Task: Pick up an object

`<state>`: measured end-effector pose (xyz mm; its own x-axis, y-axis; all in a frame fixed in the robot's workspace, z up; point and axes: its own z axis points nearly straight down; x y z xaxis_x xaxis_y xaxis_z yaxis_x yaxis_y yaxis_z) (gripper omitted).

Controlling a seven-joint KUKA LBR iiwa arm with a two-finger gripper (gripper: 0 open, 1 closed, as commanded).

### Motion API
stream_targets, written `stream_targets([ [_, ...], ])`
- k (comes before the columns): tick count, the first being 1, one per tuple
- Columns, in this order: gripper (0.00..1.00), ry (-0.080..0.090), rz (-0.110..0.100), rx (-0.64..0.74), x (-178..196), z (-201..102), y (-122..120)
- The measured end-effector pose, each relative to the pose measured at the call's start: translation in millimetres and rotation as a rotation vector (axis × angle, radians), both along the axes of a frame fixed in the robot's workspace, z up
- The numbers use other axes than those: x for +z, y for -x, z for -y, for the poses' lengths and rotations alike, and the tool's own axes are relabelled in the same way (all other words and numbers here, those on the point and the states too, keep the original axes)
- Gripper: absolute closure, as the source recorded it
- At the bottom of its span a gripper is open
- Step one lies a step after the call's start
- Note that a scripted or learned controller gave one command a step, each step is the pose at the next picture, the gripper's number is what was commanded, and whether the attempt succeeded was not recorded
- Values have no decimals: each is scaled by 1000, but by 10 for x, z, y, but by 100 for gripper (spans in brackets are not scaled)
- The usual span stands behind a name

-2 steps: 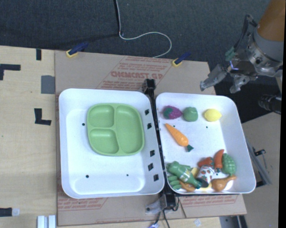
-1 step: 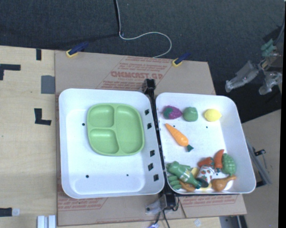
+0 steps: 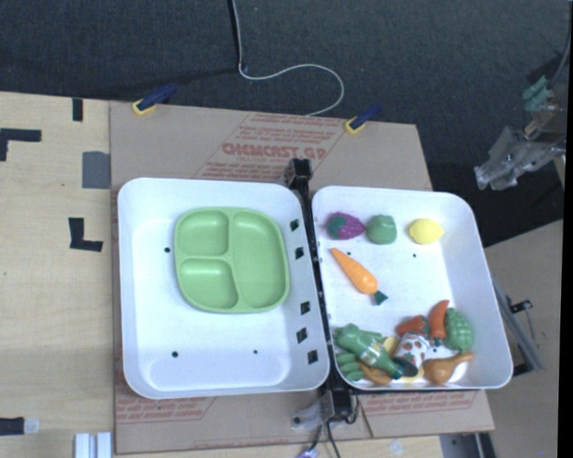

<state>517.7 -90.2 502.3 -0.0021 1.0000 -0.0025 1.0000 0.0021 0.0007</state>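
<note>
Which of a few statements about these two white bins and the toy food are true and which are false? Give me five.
1. The green divided plastic plate lies in the left shallow white bin. True.
2. The orange toy carrot lies on the green plate. False: it lies in the right shallow white bin.
3. The purple toy grapes, green round toy and yellow toy lemon sit in a row. True.
4. The two-finger gripper is down inside the right bin. False: it hangs beyond the bin's far right corner.
5. The gripper holds the lemon. False: the lemon lies in the bin.
</note>
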Motion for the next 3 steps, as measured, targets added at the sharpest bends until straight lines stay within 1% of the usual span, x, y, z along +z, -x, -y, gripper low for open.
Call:
stream_targets([
  [1,100,-5,-21,5,-1493,-767,370],
  [2,100,-3,-3,6,-1481,-1392,260],
  [3,100,-7,10,8,-358,-1954,340],
])
